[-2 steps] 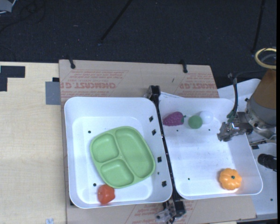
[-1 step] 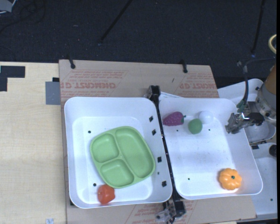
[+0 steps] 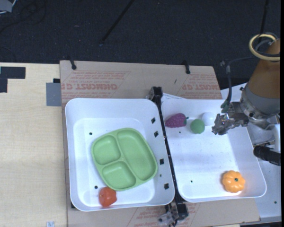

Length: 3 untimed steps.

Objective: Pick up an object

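While the grey arm with its orange band (image 3: pixel 266 74) reaches in from the right, its pincer (image 3: pixel 221 125) hangs over the upper right part of the right white bin (image 3: pixel 213 174); whether it is clenched or released I cannot tell. Just left of it lie a small white ball (image 3: pixel 207 117), a green ball (image 3: pixel 197 126) and a purple grape-like toy (image 3: pixel 176 121). An orange toy pumpkin (image 3: pixel 233 181) sits near that bin's lower right corner. Across in the left white bin (image 3: pixel 80 112), a green three-compartment plastic plate (image 3: pixel 124 158) rests beside a red toy fruit (image 3: pixel 107 196).
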Motion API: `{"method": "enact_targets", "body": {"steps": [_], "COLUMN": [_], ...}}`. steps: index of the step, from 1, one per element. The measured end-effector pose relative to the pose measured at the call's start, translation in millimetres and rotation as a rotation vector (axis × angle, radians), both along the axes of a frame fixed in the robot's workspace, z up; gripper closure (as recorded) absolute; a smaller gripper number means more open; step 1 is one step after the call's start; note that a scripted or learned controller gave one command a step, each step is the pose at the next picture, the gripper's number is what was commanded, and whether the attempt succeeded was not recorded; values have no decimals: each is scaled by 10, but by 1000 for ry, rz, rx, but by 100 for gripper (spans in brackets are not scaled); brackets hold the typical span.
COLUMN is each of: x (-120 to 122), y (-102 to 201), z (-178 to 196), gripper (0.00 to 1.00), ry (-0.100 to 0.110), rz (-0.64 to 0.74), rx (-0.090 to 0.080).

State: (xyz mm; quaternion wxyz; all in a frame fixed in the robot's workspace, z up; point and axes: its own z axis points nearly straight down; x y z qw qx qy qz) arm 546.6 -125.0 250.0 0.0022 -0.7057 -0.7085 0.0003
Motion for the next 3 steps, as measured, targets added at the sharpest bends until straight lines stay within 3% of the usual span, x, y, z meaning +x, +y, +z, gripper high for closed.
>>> {"method": "enact_targets", "body": {"steps": [1,3], "x": [45,243], "y": [533,1578], "z": [-151,-63], "gripper": [100,100], "ry": [0,-1], "rz": [0,-1], "rx": [-1,-2]}}
